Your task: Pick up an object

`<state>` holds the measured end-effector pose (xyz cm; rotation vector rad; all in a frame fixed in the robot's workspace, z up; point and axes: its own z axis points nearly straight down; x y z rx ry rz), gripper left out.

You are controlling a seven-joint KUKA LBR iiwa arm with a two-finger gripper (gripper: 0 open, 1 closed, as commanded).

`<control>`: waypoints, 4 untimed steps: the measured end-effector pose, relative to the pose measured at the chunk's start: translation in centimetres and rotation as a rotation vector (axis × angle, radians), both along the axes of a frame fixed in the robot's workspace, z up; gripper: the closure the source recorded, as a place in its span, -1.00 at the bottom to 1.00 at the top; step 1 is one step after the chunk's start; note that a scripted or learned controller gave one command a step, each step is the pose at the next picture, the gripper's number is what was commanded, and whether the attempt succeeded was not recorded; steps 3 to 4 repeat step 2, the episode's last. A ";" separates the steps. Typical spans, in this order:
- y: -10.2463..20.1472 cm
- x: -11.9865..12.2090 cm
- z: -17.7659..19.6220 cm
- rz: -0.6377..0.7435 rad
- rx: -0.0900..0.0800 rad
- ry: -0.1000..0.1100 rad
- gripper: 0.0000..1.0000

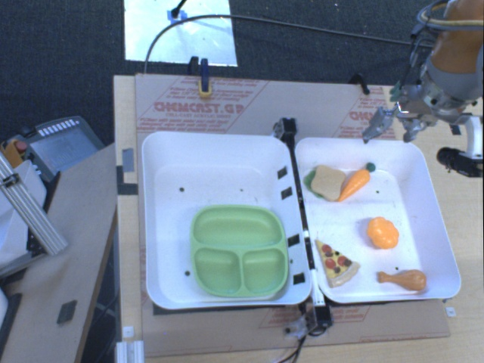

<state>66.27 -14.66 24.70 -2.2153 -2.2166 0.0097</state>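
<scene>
The right bin [423, 195] holds a toy carrot [355, 183] leaning on a sandwich [326, 182], an orange fruit [383, 233], a pizza slice [336, 263] and a chicken drumstick [403, 279]. My gripper [393, 127] hangs above the far rim of the right bin, up and to the right of the carrot. Its two fingers [376, 125] are spread apart with nothing between them.
The left bin [174, 165] holds a green divided plate [240, 249]. A black divider with clips [295, 203] runs between the bins. Cardboard lies under both bins. A grey device [60, 146] and a metal rail [30, 210] sit at the left.
</scene>
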 end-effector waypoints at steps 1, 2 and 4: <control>0.0 0.2 0.8 0.002 -0.002 -0.012 -1.00; 0.4 0.4 -5.4 0.003 -0.001 -0.008 -1.00; 0.4 0.4 -5.4 0.003 -0.001 -0.008 -1.00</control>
